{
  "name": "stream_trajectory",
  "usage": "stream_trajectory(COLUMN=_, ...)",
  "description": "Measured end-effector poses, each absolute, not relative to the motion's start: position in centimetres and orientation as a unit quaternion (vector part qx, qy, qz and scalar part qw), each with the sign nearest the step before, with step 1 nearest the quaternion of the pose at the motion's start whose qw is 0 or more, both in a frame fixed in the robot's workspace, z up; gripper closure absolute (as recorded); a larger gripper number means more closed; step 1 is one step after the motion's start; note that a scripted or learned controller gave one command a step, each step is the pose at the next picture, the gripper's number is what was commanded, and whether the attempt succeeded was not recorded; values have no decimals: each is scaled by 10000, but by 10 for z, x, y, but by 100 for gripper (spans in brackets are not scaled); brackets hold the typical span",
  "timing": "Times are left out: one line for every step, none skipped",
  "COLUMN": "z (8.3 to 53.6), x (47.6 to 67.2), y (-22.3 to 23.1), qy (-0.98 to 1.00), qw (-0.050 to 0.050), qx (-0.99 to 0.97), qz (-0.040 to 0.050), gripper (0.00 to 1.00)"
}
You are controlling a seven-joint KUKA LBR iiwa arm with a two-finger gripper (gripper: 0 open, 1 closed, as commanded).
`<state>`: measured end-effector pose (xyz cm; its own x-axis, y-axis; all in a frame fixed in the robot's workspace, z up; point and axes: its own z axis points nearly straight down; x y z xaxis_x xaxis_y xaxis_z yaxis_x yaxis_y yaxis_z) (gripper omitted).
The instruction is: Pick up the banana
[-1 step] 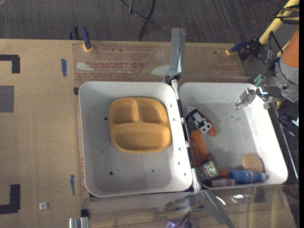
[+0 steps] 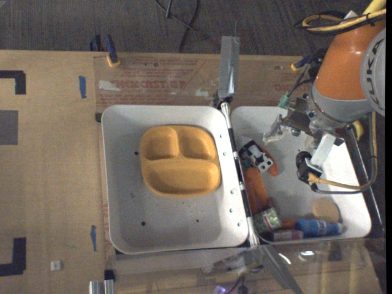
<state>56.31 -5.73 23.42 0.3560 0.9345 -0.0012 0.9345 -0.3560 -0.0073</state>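
My gripper [image 2: 301, 141] hangs over the upper middle of the right bin [image 2: 361, 222], below the orange band of the arm [image 2: 346, 66]. A small yellow patch [image 2: 358, 129] shows at the bin's right wall just behind the wrist. It may be the banana, but the arm hides most of it. Nothing can be seen held by the gripper.
The right bin holds a black-and-white item [image 2: 257, 155], a long orange piece [image 2: 256, 187], a green can [image 2: 267, 218], a blue bottle [image 2: 318, 227] and a tan round thing [image 2: 325, 210]. A yellow-orange compartment plate [image 2: 180, 160] lies in the left bin [image 2: 122, 213].
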Motion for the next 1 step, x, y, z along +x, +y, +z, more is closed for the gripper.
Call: stream_trajectory(z=190, x=515, y=14, qy=-5175, qw=22, qx=-8557, qz=32, gripper=0)
